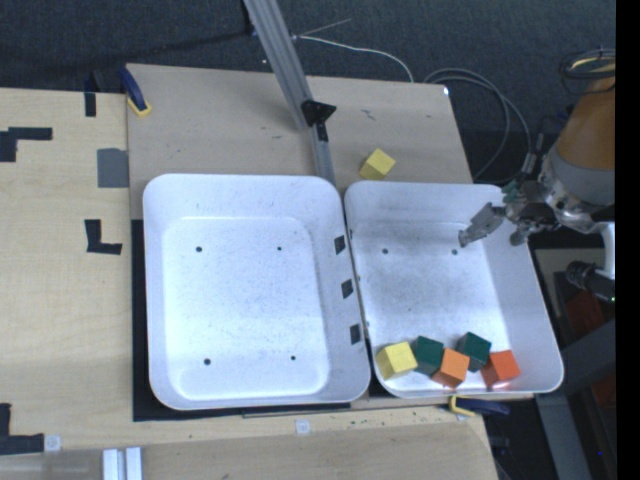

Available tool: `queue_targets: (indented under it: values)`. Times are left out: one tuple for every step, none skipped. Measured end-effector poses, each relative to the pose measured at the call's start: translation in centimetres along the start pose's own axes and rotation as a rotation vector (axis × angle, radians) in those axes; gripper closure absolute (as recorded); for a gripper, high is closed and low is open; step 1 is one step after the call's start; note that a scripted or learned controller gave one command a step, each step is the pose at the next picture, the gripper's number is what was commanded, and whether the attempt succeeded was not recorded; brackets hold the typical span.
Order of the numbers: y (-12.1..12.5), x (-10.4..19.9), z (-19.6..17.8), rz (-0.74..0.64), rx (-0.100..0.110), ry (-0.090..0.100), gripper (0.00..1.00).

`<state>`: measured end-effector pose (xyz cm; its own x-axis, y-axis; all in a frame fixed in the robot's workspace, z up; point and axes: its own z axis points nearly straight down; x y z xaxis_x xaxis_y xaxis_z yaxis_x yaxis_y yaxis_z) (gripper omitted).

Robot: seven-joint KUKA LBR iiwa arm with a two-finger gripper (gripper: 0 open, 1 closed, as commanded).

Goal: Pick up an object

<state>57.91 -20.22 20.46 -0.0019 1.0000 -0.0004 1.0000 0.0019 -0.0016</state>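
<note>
Several small cubes lie along the front edge of the right bin (420, 268): a yellow cube (397, 357), a dark green cube (428, 351), an orange cube (453, 367), a green cube (474, 348) and a red-orange cube (502, 366). Another yellow cube (378, 163) sits on the bench behind the bins. My gripper (497, 230) hangs over the back right part of the right bin, well behind the cluster of cubes. Its fingers (476, 230) are spread and hold nothing.
The left bin (240, 298) stands beside the right one, their rims touching. A grey metal pole (285, 58) slants down from the top to the gap behind the bins. Cables (480, 88) loop at the back right.
</note>
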Motion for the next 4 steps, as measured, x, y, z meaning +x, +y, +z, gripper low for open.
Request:
queue_targets:
  values:
    - [-8.1,5.2,8.7,0.001,0.014,0.007,0.0]
    - [-4.7,10.5,11.5,-0.004,0.001,0.003,0.0]
    - [-4.9,10.1,10.4,0.0,0.002,0.002,1.0]
    - [-3.5,13.6,0.8,-0.003,-0.008,0.001,1.0]
